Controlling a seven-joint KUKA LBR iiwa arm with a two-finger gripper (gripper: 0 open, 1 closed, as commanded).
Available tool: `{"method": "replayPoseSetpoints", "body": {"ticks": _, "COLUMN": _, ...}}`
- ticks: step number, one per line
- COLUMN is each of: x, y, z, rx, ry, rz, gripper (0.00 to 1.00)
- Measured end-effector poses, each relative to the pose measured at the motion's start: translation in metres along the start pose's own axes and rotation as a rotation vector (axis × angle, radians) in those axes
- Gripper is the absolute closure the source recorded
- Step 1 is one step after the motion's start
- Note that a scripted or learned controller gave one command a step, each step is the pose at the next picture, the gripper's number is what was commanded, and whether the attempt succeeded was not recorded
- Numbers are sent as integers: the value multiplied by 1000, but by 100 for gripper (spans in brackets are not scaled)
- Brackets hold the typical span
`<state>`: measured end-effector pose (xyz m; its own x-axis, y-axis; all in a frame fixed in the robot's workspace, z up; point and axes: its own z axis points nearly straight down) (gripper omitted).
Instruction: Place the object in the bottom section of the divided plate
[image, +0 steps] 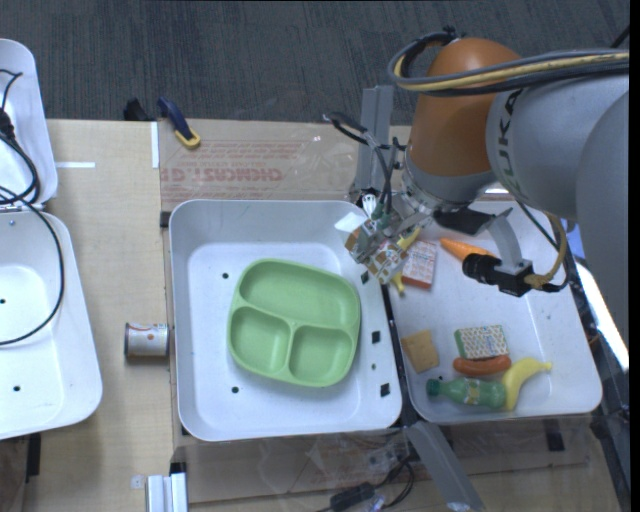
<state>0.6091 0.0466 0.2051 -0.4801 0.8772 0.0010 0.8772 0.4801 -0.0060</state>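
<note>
A light green divided plate (296, 322) lies in the left white bin (200, 250), with one wide section at the top and two smaller ones at the bottom; nothing lies in it. My gripper (379, 250) hangs over the wall between the two bins, just off the plate's upper right corner. Its tip is a clutter of small parts and I cannot make out anything held. Right beside it in the right bin (575, 330) lie a red and white packet (421, 265) and an orange carrot (462, 247).
At the front of the right bin lie a tan cracker (422, 350), a patterned block (481, 341), a red sausage (482, 366), a banana (526, 380) and a green bottle (468, 393). A small can (148, 340) rests on the bench left of the bins.
</note>
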Motion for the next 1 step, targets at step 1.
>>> {"method": "replayPoseSetpoints", "body": {"ticks": 1, "x": 0, "y": 0, "z": 0, "rx": -1, "ry": 0, "rz": 0, "gripper": 0}}
